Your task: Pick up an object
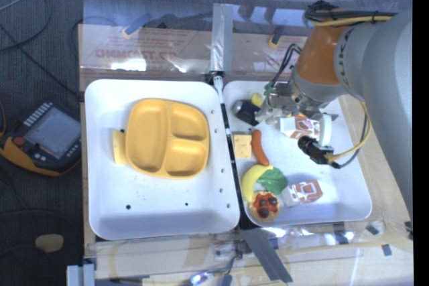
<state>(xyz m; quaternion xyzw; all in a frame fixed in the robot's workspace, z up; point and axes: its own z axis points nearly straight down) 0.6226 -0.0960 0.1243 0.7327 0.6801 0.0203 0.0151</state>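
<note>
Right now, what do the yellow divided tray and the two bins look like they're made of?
Yellow divided tray: likely molded plastic, smooth and matte, with rounded compartments and even color. Left bin and right bin: probably white plastic, slightly glossy, with rounded molded rims.

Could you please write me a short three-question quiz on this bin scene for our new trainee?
1. True or false: the yellow divided tray lies in the right bin.
2. Which item lies nearest the hot dog? A) cheese square B) carton C) handheld pendant
3. Fill in: the arm's orange band sits above the ___ bin.

Key
1. False; it lies in the left bin.
2. A; the cheese square is right beside it.
3. Right.
</note>
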